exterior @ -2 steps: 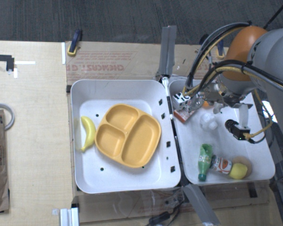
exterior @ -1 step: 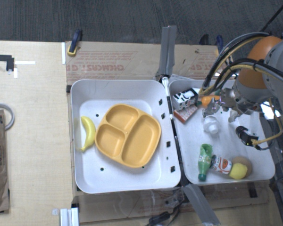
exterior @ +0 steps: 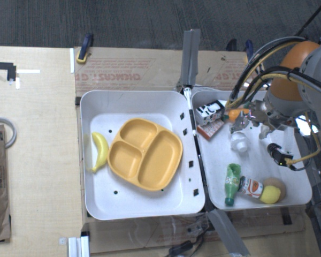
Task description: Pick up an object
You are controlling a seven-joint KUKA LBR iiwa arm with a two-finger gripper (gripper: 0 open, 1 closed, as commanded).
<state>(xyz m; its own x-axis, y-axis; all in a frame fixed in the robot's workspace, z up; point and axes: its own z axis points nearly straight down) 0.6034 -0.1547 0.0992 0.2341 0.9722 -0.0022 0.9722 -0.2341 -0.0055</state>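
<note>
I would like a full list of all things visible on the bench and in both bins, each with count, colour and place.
Divided plate: one, yellow-orange, middle of left bin.
Banana: one, yellow, left bin, beside the plate.
Bottle: one, green, right bin, near front.
Yellow ball: one, right bin, front corner.
Small box: one, white, black and red, right bin, back left.
Clamp: one, blue and yellow, on cardboard behind the bins.
Arm: one, grey with orange band, over right bin.
Gripper: one, above right bin.

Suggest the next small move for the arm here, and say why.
Probably a short straight descent. The claw hangs in the right white bin, above a small pale translucent object, with the green plastic bottle and the yellow lemon-like fruit lying well clear nearer the camera. Nothing shows between its fingers.
</note>
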